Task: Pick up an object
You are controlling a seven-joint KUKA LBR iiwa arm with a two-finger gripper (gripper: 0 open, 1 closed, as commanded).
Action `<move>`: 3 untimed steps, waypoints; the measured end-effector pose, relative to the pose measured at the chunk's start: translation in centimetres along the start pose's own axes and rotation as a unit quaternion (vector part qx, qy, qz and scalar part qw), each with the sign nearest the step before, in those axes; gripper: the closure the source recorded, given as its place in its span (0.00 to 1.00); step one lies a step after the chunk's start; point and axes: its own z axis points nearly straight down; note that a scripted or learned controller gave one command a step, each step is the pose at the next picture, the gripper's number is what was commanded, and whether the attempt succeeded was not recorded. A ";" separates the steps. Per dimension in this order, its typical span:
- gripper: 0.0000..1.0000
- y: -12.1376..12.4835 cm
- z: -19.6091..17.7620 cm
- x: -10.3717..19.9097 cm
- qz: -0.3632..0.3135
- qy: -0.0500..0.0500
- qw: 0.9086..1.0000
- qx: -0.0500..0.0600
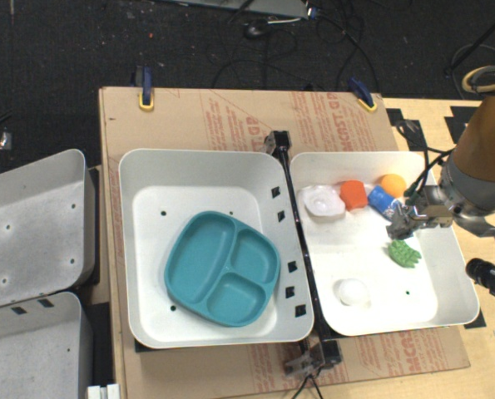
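The gripper (403,225) was seen low in the right bin (447,310), just above a green toy (404,253). Whether its jaws were spread or pressed together could not be told.

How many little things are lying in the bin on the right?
6: a white cup, an orange block, a blue piece and an orange ball along the back, a green toy below the claw, a white lump in front. The claw may hide more.

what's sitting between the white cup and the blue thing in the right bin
In the camera view, an orange block lies between the white cup and the blue thing, close beside the cup.
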 end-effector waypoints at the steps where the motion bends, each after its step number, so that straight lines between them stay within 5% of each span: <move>1: 1.00 2.0 -0.9 5.0 -0.003 0.001 1.000 0.002; 3: 1.00 8.3 -1.9 15.3 -0.003 0.002 1.000 0.001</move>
